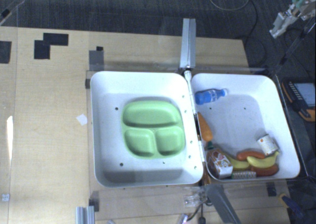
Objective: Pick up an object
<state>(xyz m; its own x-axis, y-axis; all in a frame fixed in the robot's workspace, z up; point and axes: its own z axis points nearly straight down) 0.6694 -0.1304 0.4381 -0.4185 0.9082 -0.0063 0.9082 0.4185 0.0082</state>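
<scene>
A pale wooden worktop (pixel 44 134) is being viewed from above, with dark carpet beyond it and a loose cable lying on the floor at the top. Two shallow white bins are sitting side by side on it. The left bin (pixel 106 119) is carrying a green compartment tray (pixel 153 128). The right bin (pixel 276 99) is holding the loose things: a blue bottle (pixel 210 95) lying near its upper left corner with its long axis running left to right, an orange carrot-like piece (pixel 205 129) lying against the left wall, and a cluster along the lower edge made up of a small packet (pixel 220 164), a banana (pixel 256 160), a red sausage-like piece (pixel 264 170) and a small white can (pixel 267 144).

The pincer (pixel 289 15) is being held high at the top right corner, off the bins and over the floor. Whether it is open or closed cannot be told; nothing is being seen in it.

Every candidate is lying down and to the left of the pincer, well apart from it. The blue bottle is judged the nearest and is lying clear of the other things, so it is being considered the easiest target, approached across its short axis. No grasp is yet being made.
</scene>
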